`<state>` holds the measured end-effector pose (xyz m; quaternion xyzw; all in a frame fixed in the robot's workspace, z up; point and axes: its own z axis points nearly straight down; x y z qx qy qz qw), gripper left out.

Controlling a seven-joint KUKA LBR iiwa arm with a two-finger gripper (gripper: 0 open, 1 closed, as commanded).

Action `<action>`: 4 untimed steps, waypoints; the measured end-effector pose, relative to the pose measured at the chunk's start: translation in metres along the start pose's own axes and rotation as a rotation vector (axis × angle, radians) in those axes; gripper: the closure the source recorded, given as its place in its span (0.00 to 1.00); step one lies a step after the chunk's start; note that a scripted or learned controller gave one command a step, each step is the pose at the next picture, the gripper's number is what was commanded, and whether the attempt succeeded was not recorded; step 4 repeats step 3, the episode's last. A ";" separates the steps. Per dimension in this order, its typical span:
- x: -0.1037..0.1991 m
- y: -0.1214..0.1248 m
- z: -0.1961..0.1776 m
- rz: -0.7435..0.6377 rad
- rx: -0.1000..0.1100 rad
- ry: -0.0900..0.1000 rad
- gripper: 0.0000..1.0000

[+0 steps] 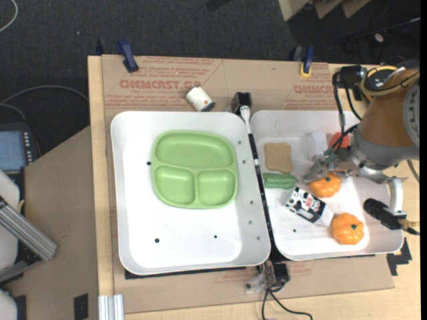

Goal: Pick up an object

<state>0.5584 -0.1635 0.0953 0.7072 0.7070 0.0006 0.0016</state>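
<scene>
Nearest, one small orange pumpkin sits apart; claw touches another pumpkin, grip state unclear.

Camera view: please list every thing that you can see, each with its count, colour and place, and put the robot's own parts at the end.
bins: 2, white, side by side on the bench
divided plate: 1, light green, in the left bin
small pumpkins: 2, orange, in the right bin; one near its front edge, one just below the gripper
tan square piece: 1, in the right bin, upper left
green stick-shaped item: 1, right bin, beside the divider
black-and-white patterned item: 1, right bin, middle
white cylinder: 1, on the board behind the left bin
clamps: 2, blue, on the board's far edge
arm: 1, grey with orange band, over the right bin
gripper: 1, above the upper pumpkin
</scene>
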 end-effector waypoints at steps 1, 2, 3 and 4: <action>0.059 0.038 -0.063 -0.008 -0.006 0.002 1.00; 0.138 0.003 -0.091 -0.009 0.005 0.007 1.00; 0.173 -0.058 -0.089 -0.003 0.011 0.005 1.00; 0.173 -0.058 -0.089 -0.003 0.011 0.005 1.00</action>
